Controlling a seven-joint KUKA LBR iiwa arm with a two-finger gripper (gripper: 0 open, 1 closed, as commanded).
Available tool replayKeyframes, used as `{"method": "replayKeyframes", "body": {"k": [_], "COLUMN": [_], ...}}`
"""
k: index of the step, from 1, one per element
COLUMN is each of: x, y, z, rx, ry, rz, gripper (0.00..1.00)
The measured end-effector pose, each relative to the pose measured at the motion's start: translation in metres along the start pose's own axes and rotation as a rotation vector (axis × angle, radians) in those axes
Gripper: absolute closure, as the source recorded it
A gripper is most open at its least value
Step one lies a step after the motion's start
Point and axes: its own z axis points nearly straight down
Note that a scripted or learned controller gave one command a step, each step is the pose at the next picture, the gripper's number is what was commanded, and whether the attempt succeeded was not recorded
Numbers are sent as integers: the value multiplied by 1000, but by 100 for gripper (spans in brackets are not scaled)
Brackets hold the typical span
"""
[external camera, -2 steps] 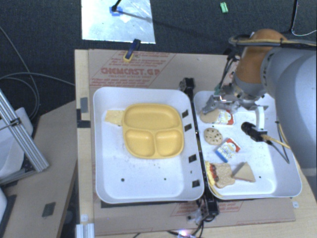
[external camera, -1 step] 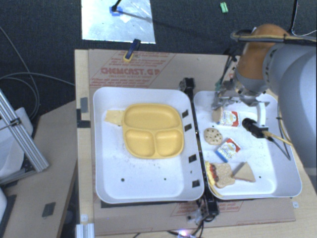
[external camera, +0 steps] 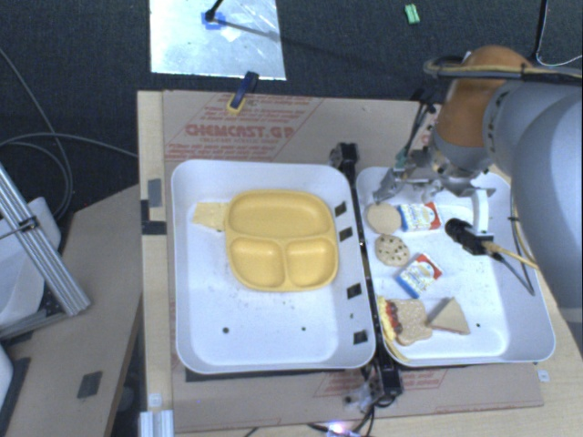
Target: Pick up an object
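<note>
Grey end effector [external camera: 412,178] low over right bin [external camera: 528,335], finger state indiscernible. Advisable: centre over snack packet [external camera: 420,216], descend straight, clear of cookie [external camera: 383,218].

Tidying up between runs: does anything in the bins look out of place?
A pale flat piece in the left bin lies partly tucked under the yellow divided tray, poking out at its left edge. The right bin's food items lie loosely scattered.

Looking down at a slant from above the bench [external camera: 109,244], far enough back for taking in both white bins [external camera: 273,358] whole and the floor beyond the far edge.
</note>
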Motion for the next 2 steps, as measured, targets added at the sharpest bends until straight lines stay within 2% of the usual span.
{"method": "replayKeyframes", "body": {"k": [1,2], "x": [-1,-26], "y": [-8,2], "z": [13,14], "rx": [3,8], "ry": [-3,0], "rz": [4,6], "gripper": [0,0]}}
